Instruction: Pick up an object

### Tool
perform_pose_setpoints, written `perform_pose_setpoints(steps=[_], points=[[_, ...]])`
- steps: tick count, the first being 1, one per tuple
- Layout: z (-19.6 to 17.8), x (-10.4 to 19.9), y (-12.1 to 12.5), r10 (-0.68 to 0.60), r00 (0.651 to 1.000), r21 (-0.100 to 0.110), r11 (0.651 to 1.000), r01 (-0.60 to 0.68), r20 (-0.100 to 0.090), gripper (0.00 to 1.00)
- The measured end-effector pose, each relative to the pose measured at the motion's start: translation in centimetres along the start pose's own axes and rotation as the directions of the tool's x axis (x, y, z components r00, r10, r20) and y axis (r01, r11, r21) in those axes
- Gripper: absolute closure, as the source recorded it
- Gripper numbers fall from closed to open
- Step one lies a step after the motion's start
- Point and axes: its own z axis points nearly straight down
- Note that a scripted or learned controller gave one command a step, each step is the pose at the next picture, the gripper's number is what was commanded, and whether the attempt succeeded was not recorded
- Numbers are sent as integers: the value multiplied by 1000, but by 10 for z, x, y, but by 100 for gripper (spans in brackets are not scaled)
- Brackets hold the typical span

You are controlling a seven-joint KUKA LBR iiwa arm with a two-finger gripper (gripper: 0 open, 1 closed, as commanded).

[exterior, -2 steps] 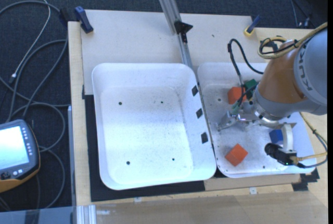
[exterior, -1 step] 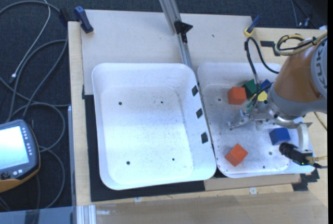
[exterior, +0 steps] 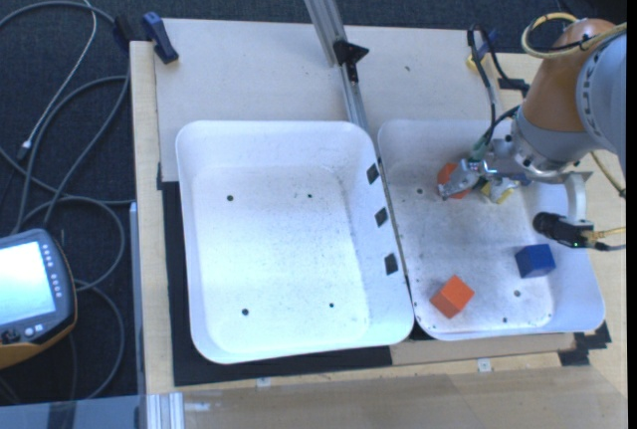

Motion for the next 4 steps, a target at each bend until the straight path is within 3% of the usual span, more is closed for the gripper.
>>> perform_pose_setpoints(steps=[1,2,3,4], points=[[-12,0,0,-1,1000,-4,1000,1,4,100],[-11,2,-1,-2,1000,3,1000,2,-2,0],[-2,30,41,8,1000,33,999,-8,8,0],[-12,29,40,8,1000,31,999,-8,7,100]])
